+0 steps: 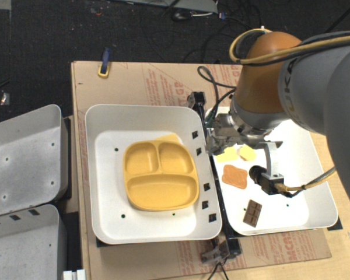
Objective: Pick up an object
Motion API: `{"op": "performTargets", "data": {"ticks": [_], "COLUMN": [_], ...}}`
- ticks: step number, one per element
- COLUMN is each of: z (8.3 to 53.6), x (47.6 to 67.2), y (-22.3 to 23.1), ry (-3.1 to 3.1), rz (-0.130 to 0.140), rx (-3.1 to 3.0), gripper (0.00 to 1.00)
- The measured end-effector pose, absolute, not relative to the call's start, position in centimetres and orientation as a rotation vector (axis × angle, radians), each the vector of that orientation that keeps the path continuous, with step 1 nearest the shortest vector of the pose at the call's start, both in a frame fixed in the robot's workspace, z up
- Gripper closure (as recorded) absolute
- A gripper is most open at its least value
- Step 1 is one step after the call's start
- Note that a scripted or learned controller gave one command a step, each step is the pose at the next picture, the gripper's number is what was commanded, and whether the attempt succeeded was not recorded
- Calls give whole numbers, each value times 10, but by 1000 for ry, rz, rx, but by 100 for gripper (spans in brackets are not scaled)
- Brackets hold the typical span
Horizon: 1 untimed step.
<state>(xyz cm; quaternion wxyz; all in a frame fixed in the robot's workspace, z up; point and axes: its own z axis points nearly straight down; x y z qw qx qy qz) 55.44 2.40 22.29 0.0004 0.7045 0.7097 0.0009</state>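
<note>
Honestly, from where I stand the tool (221, 139) is tucked under the arm's big grey wrist at the left rim of the right-hand bin (321, 209), and I cannot tell whether it is wide, narrow or holding anything. Right beneath it lie the pale yellow pieces (238, 154), partly hidden by the wrist; just below them sits the orange slab (234, 177), and nearer the front edge the brown chocolate bar (252, 213).

If the yellow pieces are the target, I would judge the descent should be straight down and kept off the bin wall (that corner looks tight), with the grip set across the short side of the piece.

The orange slab lies flat, its long axis running from upper left to lower right. The chocolate bar points nearly front to back, leaning a little right at its far end. The left-hand bin (105, 214) holds a yellow divided tray (161, 175).
</note>
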Motion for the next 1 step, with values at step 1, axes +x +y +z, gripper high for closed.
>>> {"op": "performTargets", "data": {"ticks": [1], "z": [235], "x": [583], "y": [73], "ry": [2228], "rz": [5], "rx": [2213], "gripper": [100]}}
